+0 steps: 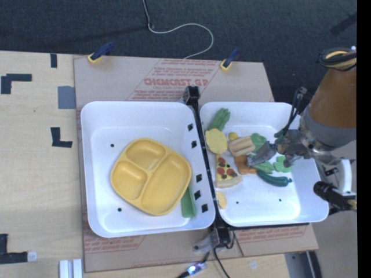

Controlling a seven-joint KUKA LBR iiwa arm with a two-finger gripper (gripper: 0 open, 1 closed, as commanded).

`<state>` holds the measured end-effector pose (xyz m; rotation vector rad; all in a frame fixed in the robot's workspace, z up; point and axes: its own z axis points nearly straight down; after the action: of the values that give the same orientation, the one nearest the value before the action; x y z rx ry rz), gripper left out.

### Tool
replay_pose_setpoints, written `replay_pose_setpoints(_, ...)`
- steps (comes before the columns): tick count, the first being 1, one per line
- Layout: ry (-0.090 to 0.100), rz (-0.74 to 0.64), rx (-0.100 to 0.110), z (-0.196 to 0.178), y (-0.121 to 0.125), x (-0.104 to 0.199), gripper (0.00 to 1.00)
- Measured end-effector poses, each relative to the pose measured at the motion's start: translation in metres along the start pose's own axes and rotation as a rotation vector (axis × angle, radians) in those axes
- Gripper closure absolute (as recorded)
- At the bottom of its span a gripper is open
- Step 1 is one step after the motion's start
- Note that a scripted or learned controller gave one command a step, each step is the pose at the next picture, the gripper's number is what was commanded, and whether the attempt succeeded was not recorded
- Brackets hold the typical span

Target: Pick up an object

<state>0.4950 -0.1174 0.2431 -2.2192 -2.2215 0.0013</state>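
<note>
Clutter worries me: my gripper [264, 153] sits low in the right bin [290, 213] among toys, near the bun [240, 145] and green pepper [273, 176]. I cannot tell its state. Crowded pieces could slip or jam.

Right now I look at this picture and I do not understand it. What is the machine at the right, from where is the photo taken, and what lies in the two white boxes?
One camera above the bench looks down at a slant. The grey and orange machine is a robot arm reaching in from the right. Its gripper is low over the right bin, among toy foods: a pizza slice, a green pepper, a bread-like piece. Whether it holds anything, I cannot tell. The left bin holds a yellow divided plate and a green strip beside it.
</note>
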Motion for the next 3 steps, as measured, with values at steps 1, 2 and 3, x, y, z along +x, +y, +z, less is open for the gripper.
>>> replay_pose_setpoints(1,0.001,0.0,0.007,0.062,-0.006,0.006,0.0)
replay_pose_setpoints(2,0.001,0.0,0.006,0.108,-0.003,0.011,0.0)
replay_pose_setpoints(3,-0.001,0.0,0.001,0.161,-0.003,0.012,0.0)
